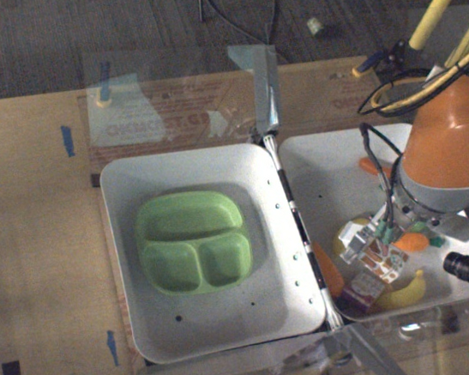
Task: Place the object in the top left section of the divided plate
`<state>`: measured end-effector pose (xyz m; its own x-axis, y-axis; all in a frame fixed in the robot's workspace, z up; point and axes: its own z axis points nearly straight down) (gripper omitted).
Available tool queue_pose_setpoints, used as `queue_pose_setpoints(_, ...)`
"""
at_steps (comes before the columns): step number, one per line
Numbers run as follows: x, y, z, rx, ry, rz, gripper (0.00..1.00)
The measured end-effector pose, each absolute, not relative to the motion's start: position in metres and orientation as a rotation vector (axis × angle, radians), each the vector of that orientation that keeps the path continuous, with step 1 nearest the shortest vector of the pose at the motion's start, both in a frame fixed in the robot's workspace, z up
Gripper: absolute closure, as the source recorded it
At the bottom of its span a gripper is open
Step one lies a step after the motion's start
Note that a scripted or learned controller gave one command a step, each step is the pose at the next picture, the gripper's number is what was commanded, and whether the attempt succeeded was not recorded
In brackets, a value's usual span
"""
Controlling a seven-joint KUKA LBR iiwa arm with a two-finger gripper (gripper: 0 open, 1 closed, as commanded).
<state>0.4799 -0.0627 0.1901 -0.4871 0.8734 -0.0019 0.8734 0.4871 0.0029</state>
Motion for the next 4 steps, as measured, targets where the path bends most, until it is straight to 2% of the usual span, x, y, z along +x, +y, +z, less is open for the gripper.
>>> queue_pose_setpoints(1, 0.521, -0.002, 0.248, 1.76, 2.6, 0.0, 1.0)
queue_pose_setpoints(2, 0.542, 0.07, 0.268, 1.671, 2.657, 0.001, 1.0)
queue_pose_setpoints(3, 0.542, 0.071, 0.268, 1.672, 2.657, 0.001, 0.0)
queue_pose_setpoints(4, 0.543, 0.072, 0.279, 1.666, 2.656, 0.003, 1.0)
